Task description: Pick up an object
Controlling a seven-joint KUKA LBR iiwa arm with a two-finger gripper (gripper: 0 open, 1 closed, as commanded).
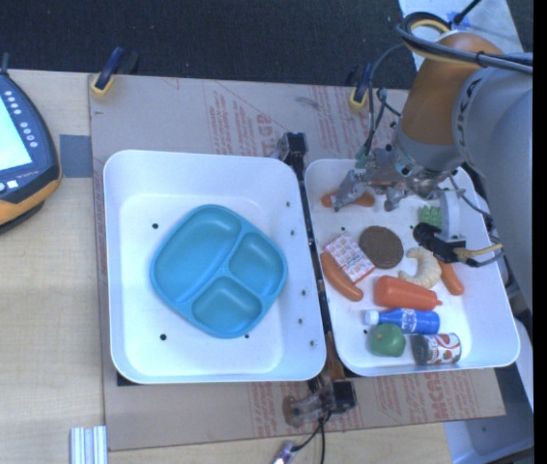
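- Low over the far edge of the right bin (505, 341), the claw (375, 189) is seen near a small orange piece (330, 199); whether it is wide or narrow cannot be told.
- A blue divided plate (218, 271) is found in the middle of the left bin (124, 177).
- Along the right bin's left edge, a hot dog (340, 277) and a pink-patterned packet (349, 254) are laid.
- A brown round patty (382, 246) is placed at its centre, beside an orange carrot (406, 292).
- Near the front edge, a green pepper (386, 340), a blue bottle (404, 320) and a can (437, 348) are gathered.
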